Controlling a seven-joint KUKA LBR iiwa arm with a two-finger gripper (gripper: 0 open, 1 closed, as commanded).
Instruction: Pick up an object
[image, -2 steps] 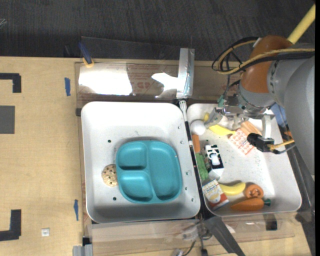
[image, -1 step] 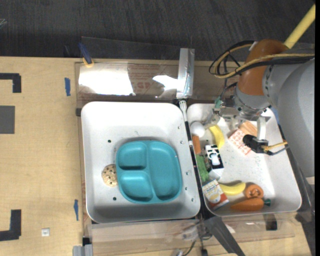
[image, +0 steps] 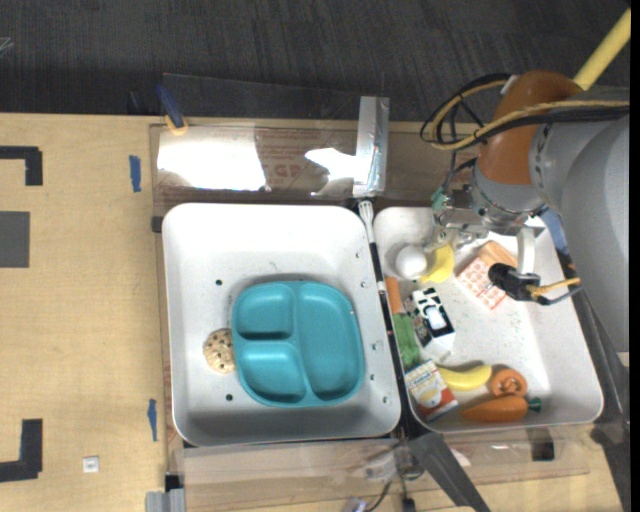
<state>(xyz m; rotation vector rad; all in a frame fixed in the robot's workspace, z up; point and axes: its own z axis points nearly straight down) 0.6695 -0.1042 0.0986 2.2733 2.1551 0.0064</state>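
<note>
Objects to choose from lie crowded in the right-hand shallow white bin (image: 585, 385). Nearest the gripper (image: 452, 238) are a small white rounded ball-like piece (image: 410, 262) and a yellow curved chunk (image: 439, 264) just beside it, both in the bin's upper left corner. Whether the jaws are spread or closed, I cannot tell; the wrist hides them from above, and nothing can be made out between them.

Farther down lie a black-and-white printed card (image: 432, 311), a green packet (image: 406, 338) against the bin's left wall, an orange-and-white printed box (image: 484, 274), a yellow plastic banana (image: 465, 377) and an orange plastic carrot (image: 497, 407) touching it near the front rim.

Risks, as I judge them: the white piece and yellow chunk sit touching, so a closing grip may catch both, or squeeze one out sideways. They are tight to the bin's corner, so one side of the gripper may strike the wall on descent. The round white piece looks smooth and may roll away.

The left white bin (image: 190, 240) holds a teal three-compartment plastic plate (image: 297, 341) with a speckled brown cookie (image: 219, 350) touching its left edge, well apart from the gripper. Both bins rest on the tan worktop (image: 75, 300).
</note>
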